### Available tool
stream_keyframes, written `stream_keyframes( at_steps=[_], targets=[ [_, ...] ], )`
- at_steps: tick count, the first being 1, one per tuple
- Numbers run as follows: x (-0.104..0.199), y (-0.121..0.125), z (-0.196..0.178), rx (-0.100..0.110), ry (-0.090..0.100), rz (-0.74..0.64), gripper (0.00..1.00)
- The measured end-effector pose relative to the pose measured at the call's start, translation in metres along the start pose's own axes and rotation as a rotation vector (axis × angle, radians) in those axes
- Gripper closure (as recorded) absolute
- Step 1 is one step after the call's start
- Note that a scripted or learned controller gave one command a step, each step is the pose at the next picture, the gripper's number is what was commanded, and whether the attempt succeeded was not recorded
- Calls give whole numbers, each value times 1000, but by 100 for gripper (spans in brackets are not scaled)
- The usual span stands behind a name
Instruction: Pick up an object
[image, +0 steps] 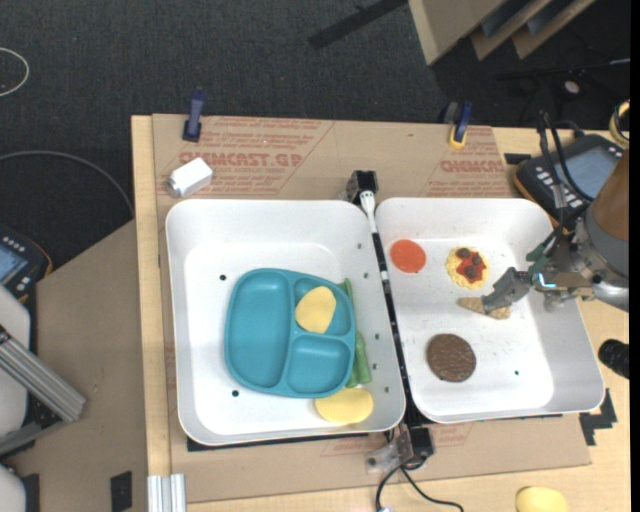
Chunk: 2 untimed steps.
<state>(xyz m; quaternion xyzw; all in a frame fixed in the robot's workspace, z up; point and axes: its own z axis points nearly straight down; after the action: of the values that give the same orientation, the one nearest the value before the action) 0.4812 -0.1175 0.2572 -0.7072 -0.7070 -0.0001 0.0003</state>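
Gripper (497, 296) is reaching into the right bin (530, 385) from the right, its dark fingers sitting low over a small tan scrap (488, 305) on the bin floor. Whether those fingers are apart or together I cannot tell. The scrap is lying right at the fingertips, touching or nearly so. Just up and left of the gripper a little pizza (468, 266) is resting, and farther left an orange disc (407, 256). Below and left of it a brown cookie (451, 357) is lying apart from the rest. Well to the left, in the other bin (195, 330), a teal tray (262, 330) is holding a yellow piece (317, 309), with another yellow piece (345, 404) by its lower edge. Red print on the cardboard (300, 150) behind the bins is partly reading "CAST", the rest being too faint.
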Motion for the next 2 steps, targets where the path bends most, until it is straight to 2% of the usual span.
stream_keyframes(
  at_steps=[1, 2],
  targets=[
    [-52, 34, 150, 13, 1, 4, 0],
    [-29, 90, 170, -10, -5, -4, 0]
  ],
)
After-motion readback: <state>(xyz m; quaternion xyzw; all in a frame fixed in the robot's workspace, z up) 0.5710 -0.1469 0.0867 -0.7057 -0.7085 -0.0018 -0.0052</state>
